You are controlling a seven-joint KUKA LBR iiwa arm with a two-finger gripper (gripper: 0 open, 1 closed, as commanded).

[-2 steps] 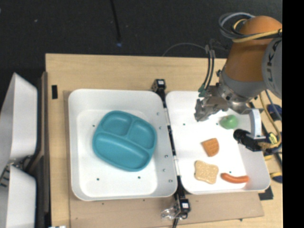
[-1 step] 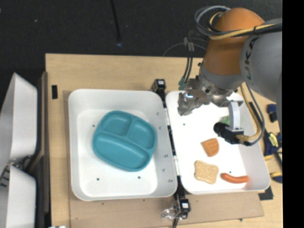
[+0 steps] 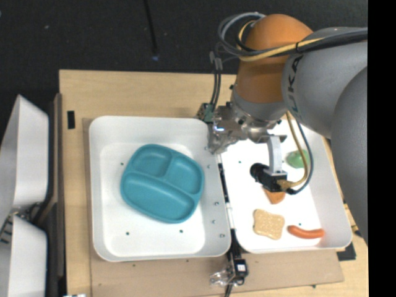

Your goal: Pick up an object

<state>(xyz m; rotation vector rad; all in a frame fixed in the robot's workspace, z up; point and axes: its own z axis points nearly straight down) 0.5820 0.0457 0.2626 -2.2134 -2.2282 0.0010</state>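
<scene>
Wooden bench (image 3: 73, 228) bears two white bins (image 3: 111, 135), dark floor (image 3: 93, 23) behind

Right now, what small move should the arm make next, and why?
Probably shift the gripper toward the toast slice: the gripper hangs over the rim of the right-hand bin, and the slice lies flat, apart from the sausage.

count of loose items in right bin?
4: a toast slice at the front, a red sausage beside it, an orange piece behind the toast, a green piece further back. The arm may hide more.
</scene>
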